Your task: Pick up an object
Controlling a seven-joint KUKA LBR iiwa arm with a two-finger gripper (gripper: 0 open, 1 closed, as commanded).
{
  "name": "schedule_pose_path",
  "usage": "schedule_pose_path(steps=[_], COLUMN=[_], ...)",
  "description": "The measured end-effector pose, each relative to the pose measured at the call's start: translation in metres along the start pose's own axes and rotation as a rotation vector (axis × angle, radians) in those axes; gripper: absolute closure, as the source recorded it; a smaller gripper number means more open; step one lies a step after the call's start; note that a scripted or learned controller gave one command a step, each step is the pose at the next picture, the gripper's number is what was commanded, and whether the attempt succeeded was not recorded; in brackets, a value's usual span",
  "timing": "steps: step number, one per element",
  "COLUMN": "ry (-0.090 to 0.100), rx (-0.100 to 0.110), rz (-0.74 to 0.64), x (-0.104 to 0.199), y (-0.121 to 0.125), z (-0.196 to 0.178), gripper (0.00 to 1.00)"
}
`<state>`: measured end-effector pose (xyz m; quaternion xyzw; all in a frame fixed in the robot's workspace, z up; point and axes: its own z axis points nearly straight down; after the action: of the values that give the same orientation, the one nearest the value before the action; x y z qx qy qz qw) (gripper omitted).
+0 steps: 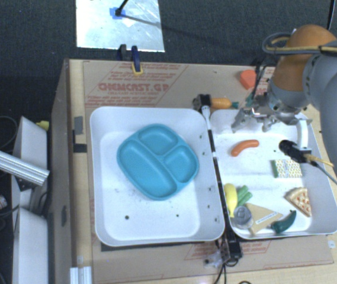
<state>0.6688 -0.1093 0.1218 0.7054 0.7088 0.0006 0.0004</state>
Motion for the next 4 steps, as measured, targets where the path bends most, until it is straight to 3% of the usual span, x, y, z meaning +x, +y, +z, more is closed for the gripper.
schedule_pose_path(steps=[1,2,3,4], ry=[-0.001,-0.001,-0.001,-0.002], rx=[-0.004,0.001,0.001,-0.001], rz=[-0.001,0.004,0.003,0.004], x=[0.016,0.009,0.001,-0.004], y=[-0.025,-0.031,-0.019,-0.012], z=[-0.063,-0.020,0.020,0.037], gripper=[0.00,0.00,0.00,0.00])
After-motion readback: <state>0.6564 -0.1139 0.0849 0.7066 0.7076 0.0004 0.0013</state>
